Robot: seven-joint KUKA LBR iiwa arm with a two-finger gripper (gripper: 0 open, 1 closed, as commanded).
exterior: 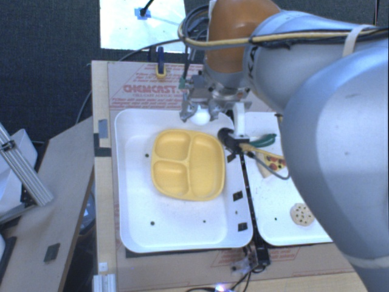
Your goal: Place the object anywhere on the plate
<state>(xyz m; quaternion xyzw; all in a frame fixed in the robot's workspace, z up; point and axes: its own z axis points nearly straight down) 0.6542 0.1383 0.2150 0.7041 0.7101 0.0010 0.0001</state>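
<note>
Here we see the left bin (137,224) holding a yellow divided plate (187,164). Just beyond its far rim, the claw (200,111) grips a small white object (200,117). The right bin (285,233) holds a cookie (301,214) and green-handled pliers (261,141).

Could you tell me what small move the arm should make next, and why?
Probably a short shift toward the camera: the gripper holds a small white object just beyond the yellow plate, over its far rim, not yet above a compartment.
</note>
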